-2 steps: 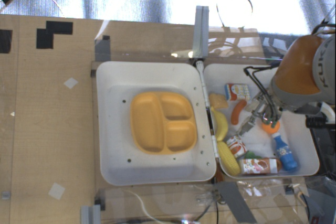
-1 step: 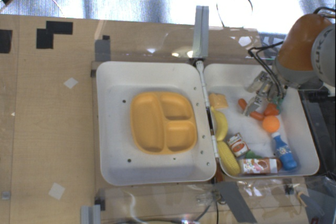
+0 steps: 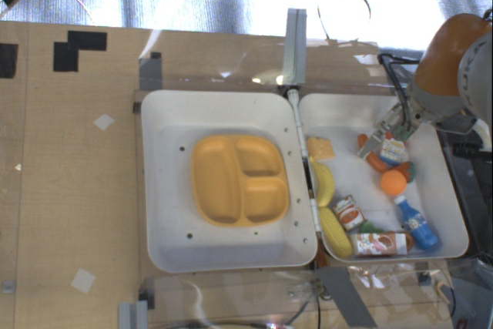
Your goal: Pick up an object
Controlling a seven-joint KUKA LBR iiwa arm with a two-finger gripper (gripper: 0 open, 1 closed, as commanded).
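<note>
My gripper [image 3: 387, 136] hangs low over the upper right part of the right bin [image 3: 339, 115], on the grey arm reaching in from the right. Right under it lies a small packet with a white and blue label [image 3: 393, 150], on top of an orange carrot-like piece [image 3: 373, 161]. Whether the gripper touches the packet I cannot tell. Just below sits an orange ball [image 3: 394, 182], then a blue bottle [image 3: 416, 226]. Along the bin's left wall lie two yellow bananas [image 3: 324, 182] and a pale yellow block [image 3: 320, 148].
A red-labelled bottle [image 3: 379, 244] lies on its side at the right bin's front, a small can [image 3: 348, 213] beside it. The left bin [image 3: 166, 166] holds a yellow divided tray [image 3: 239, 179]. A grey post [image 3: 295, 42] stands behind the wall between the bins.
</note>
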